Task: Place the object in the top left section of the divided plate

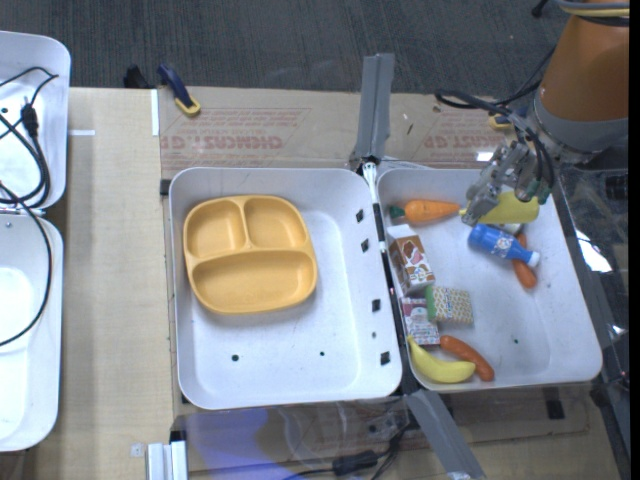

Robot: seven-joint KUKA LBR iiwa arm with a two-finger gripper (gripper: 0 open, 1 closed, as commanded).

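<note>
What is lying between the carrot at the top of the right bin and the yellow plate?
In the camera view, only bare white bin floor and the two bins' adjoining rims separate the carrot from the yellow plate.

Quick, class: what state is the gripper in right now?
Gripper: over the right bin, beside a yellow object; open or closed cannot be told.

Arm point(590, 58): one unit, rounded casing. Orange band above the wrist, grey section below it. Black cables looped around the upper casing and trailing at the wrist. Pincer point(500, 190): grey metal, small, with exposed linkage.
</note>
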